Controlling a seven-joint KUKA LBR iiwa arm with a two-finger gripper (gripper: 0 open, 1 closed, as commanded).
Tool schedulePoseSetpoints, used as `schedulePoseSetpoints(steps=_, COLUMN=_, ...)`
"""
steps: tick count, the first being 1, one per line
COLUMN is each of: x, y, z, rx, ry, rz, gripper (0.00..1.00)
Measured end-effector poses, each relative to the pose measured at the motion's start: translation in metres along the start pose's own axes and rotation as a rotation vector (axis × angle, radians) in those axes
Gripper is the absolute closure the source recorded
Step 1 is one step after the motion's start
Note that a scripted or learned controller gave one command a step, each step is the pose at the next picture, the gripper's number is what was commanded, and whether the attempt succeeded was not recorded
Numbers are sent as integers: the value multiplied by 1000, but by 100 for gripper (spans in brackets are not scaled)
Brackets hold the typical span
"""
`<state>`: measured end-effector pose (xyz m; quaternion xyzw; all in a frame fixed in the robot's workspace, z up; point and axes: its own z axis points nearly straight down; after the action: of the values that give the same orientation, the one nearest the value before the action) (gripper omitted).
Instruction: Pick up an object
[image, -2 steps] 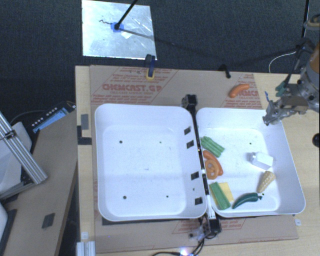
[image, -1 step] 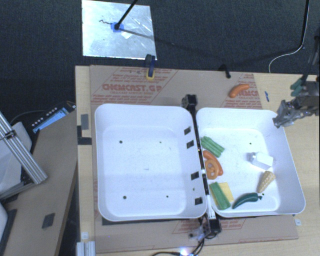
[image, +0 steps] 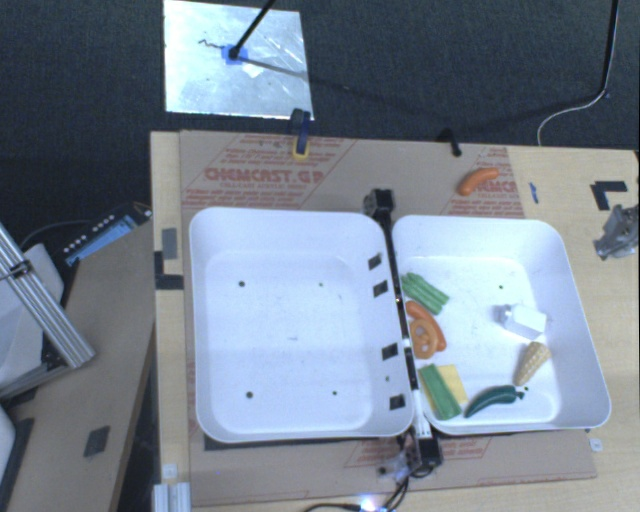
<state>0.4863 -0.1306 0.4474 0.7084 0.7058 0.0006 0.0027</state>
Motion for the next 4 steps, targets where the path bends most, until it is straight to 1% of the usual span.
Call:
schedulePoseSetpoints(steps=1, x=64, y=15, z=-93, rx=-9, ry=3, rz=-15, gripper=100)
schedulePoseSetpoints(steps=2, x=77, y=60, z=-20, rx=9, ry=3, rz=-10, gripper=100)
schedulePoseSetpoints(steps=3, x=107, y=-2, z=-83, rx=-5, ry=4, rz=-11, gripper=100)
schedulePoseSetpoints(steps=4, x=-4, y=-1, z=-3, rx=8, ry=0, rz=6, gripper=100)
